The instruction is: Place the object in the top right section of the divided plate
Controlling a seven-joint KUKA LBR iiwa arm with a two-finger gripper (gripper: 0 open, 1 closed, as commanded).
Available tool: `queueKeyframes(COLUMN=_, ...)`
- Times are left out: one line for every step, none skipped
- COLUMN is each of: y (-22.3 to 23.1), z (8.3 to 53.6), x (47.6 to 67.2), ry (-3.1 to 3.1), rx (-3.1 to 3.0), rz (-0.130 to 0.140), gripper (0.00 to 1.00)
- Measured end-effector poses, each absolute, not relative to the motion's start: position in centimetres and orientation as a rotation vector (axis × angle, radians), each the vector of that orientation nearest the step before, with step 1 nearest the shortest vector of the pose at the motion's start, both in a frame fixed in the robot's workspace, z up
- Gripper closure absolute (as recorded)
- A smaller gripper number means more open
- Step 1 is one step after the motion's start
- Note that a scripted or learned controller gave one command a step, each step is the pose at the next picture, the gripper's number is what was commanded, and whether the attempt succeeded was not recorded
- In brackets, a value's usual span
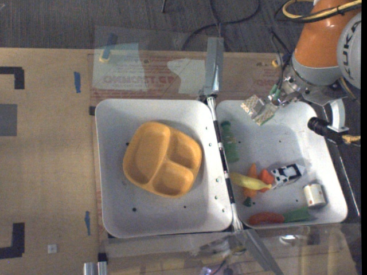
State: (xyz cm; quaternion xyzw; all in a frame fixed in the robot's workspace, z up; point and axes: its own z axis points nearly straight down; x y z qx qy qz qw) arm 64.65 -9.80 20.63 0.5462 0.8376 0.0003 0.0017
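Note:
The orange divided plate (163, 158) lies in the left bin (114, 211), turned slightly, with three sections and nothing in them. My gripper (259, 109) hangs over the far edge of the right bin (287, 133), open, with nothing between its fingers. Several toy objects lie below it in the right bin: a yellow banana-like piece (250, 181), orange pieces (265, 177), a black-and-white cow toy (286, 175), a white cylinder (314, 195), a red piece (265, 217), a green piece (298, 215) and a dark green piece (230, 143) by the left wall.
A metal divider (221, 153) runs between the two bins. The arm's orange band (321, 33) and grey body stand over the right bin's far right corner. Black cables (229, 10) lie behind the bench.

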Motion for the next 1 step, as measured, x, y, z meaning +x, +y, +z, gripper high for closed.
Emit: queueKeyframes(y=-3.70, z=19.74, x=59.48, ry=2.915, rx=1.163, rz=0.003, gripper=1.00)
